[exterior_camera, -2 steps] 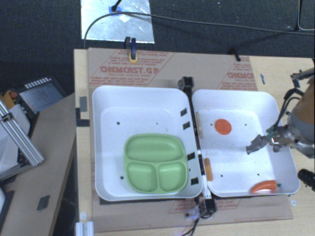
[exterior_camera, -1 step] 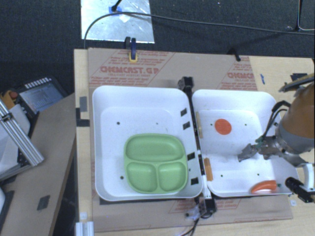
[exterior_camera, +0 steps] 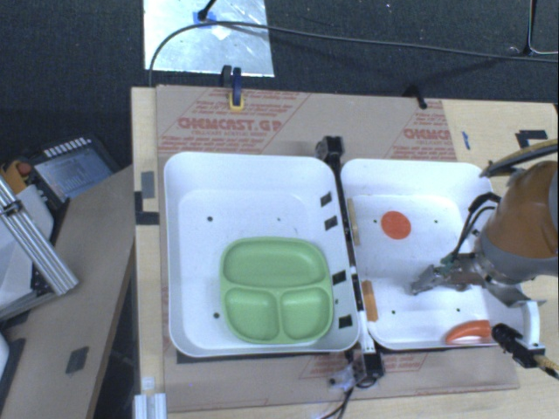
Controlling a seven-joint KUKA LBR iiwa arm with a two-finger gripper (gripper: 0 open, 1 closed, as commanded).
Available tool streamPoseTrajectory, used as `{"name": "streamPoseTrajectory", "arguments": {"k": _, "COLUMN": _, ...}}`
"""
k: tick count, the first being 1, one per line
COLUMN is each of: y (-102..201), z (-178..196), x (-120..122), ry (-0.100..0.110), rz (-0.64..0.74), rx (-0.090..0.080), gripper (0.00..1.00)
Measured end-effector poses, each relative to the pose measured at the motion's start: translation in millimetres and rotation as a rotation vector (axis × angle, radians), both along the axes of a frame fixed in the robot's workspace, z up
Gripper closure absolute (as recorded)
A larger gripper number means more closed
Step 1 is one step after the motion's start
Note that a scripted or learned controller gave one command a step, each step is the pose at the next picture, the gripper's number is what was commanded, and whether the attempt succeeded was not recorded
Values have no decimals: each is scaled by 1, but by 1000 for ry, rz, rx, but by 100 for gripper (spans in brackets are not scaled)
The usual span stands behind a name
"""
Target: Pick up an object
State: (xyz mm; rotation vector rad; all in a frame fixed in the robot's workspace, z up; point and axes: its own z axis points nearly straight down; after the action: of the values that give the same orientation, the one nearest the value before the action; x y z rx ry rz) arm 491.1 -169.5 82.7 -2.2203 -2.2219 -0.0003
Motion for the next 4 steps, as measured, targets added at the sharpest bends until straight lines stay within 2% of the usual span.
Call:
{"name": "streamPoseTrajectory", "arguments": {"k": 1, "y": -1, "z": 13, "x": 1, "ry": -3, "rz": 1, "rx": -1, "gripper": 100}}
{"name": "streamPoseTrajectory", "arguments": {"k": 2, "y": -8, "z": 58, "x": 0, "ry": -6, "rz": -1, "rx": -3, "gripper": 100}}
{"name": "streamPoseTrajectory", "arguments": {"k": 4, "y": -4, "z": 180, "x": 15, "ry": -9, "rz": 4, "rx": -4, "gripper": 100}}
